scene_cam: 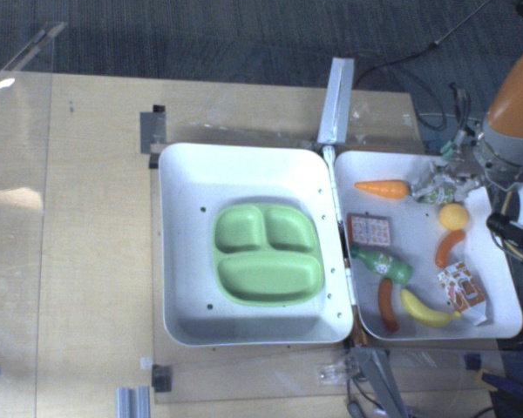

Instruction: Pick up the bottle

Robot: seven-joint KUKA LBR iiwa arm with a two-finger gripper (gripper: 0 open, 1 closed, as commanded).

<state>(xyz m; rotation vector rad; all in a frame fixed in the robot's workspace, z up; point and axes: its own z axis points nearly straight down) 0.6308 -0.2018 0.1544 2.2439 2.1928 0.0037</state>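
Approach step: my gripper (443,184) over bin's far corner, jaw state can't tell, nothing seen held; green bottle (382,264) lies below-left, so reposition w/ descent next.

One camera hangs high above the bench (78,233), tilted slightly, taking in both white bins (179,233) whole, the arm (514,111) entering from the right.

the bottle (382,263) is small and green with a red band of label around its middle. it lies flat on its side in the right bin (497,325), near that bin's left wall, slanting from upper left to lower right.
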